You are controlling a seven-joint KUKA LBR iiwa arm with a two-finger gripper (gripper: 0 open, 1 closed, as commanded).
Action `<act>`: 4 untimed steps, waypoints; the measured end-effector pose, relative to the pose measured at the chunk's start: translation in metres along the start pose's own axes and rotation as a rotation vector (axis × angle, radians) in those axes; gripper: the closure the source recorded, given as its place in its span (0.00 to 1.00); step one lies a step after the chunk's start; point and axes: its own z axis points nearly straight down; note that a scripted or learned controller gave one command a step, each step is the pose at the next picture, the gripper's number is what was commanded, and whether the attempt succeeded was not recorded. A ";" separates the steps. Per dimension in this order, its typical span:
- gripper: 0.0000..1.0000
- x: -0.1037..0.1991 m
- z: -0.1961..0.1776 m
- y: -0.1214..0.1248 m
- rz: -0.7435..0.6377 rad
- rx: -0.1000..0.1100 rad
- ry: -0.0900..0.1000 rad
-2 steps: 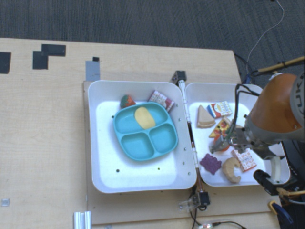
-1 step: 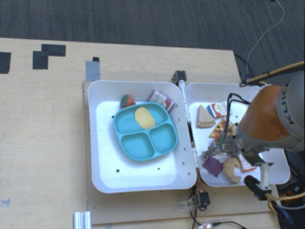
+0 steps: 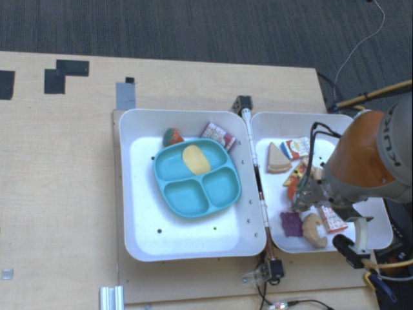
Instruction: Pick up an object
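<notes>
My hand [image 3: 304,197] is low in the right bin [image 3: 381,234], at the right of the frame, over the crowded toy food, because that is where loose pieces lie within reach: a wedge-shaped slice [image 3: 277,158], a purple piece [image 3: 291,224] and a tan lump [image 3: 314,230] just beside it. I cannot tell whether my hand is wide or narrow, nor that it holds anything. The left bin [image 3: 139,237] carries a blue divided plate [image 3: 197,178] with a yellow piece [image 3: 195,159]. Both bins sit on a pale wooden worktop [image 3: 58,192]; dark grey carpet [image 3: 193,18] lies beyond.
</notes>
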 end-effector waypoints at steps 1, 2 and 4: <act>1.00 0.081 -0.087 -0.002 -0.003 0.009 0.003; 1.00 0.107 -0.161 0.139 -0.004 0.006 0.001; 0.00 0.039 -0.096 0.180 -0.002 0.009 0.000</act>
